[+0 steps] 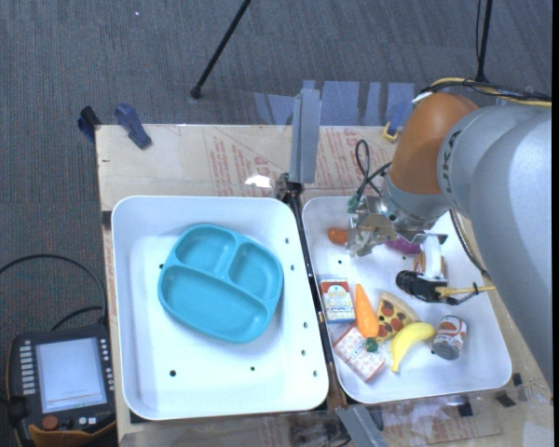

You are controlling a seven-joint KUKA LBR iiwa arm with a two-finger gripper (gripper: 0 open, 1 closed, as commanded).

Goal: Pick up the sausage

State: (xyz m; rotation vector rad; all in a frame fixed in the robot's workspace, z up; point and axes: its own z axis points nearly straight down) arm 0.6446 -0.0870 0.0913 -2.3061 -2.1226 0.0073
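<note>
Teach pendant (67, 377) at lower left of frame, closest to the lens, off the bench (205, 156). Not relevant.

My hand (365, 238) is down in the right bin (484, 361), upper-left part of it. Can't tell from this angle whether it's apart or together; the wrist blocks it. Nothing visibly held.

Sausage (338, 236): I read the small orange-brown rounded piece just left of my hand, near the bin's upper-left wall, as the target. Short, smooth, glossy, one end showing; the rest runs toward my hand. Looks touching or nearly so, can't say which.

Doing this step well, my judgement:
- centre over the sausage's short axis, close across the width, not along the length
- it sits near the wall, so leave room on the wall side
- smooth round skin will likely roll or squirt out; go low and square
- purple item (405, 246) just right of my hand, keep off it

Carrot (366, 311), banana (409, 341), pizza slice (393, 313) and can (450, 336) sit lower in the bin, well apart. Blue plate (222, 282) is in the left bin (140, 380).
</note>
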